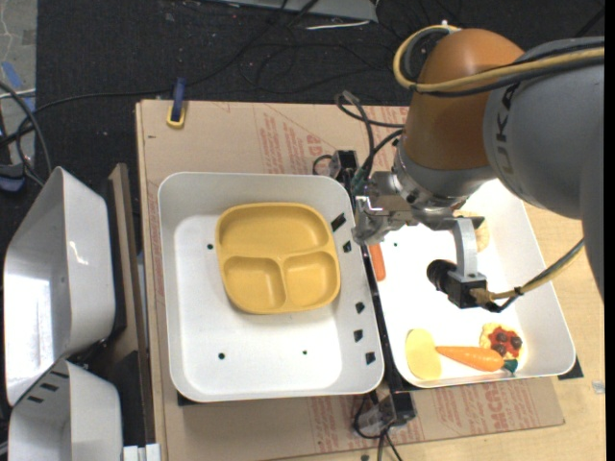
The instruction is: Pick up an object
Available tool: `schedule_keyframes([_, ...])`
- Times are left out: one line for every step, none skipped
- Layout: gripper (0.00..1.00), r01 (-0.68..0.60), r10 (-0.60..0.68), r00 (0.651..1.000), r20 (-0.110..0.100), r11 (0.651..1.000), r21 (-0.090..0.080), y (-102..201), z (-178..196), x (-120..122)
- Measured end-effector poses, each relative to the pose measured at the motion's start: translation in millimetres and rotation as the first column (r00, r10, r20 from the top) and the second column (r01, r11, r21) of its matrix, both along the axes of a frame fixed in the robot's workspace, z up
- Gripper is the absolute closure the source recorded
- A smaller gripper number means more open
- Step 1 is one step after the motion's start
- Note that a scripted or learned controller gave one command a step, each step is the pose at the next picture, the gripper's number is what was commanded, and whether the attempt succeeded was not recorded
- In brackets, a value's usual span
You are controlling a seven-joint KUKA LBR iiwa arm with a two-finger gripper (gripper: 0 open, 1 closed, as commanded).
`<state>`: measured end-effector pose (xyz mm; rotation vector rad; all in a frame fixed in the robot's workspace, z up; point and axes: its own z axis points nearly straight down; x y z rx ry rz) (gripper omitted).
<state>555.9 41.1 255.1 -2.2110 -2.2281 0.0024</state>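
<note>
My gripper [366, 227] hangs over the left edge of the right bin [544, 307], close to the divider between the two bins. A small orange-red stick-shaped piece [379, 262] lies just below it, by the bin's left wall. Along the right bin's front lie a carrot [471, 357], a pale yellow round piece [421, 351] and a small red and yellow toy [503, 340]. The arm's grey and orange body hides the back of the right bin.
A yellow divided plate [279, 256] lies in the back half of the left bin [192, 353]. Cables run across the dark floor behind the bench. White containers [58, 267] stand at the far left, off the bench.
</note>
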Motion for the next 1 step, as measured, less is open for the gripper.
schedule_keyframes([1.00,0.000,0.000,1.000,0.000,1.000,0.000,45.4,-14.9,-11.8])
